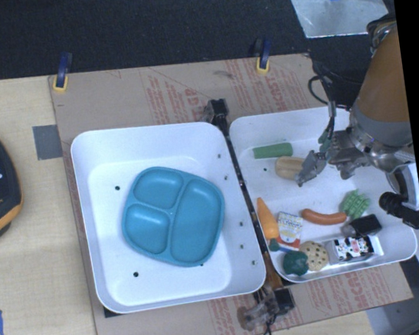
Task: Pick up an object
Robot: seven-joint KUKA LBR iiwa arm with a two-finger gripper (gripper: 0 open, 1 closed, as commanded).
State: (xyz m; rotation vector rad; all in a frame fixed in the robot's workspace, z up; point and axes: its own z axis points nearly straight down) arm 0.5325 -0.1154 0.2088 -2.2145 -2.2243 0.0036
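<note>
My gripper (325,163) hangs over the upper middle of the right bin (407,255), fingers spread, one tip toward frame-left and the other toward frame-right, nothing between them. Nearest candidate: the tan piece (290,166), just to the frame-left of my left fingertip, its long axis running roughly left–right with a slight tilt. Above it lies the green block (272,150), also lengthwise left–right, near the bin's upper wall. Below my gripper, toward the frame's lower right: the sausage (324,216), long axis left–right; the green leafy piece (354,203) beside its right end; the carrot (267,221) close along the bin's left wall, pointing up-frame. I judge the tan piece the shortest reach, a small shift to frame-left; open bin floor surrounds it on the right and below. The left bin (111,293) bears only the blue divided plate (173,216), well apart from me
</note>
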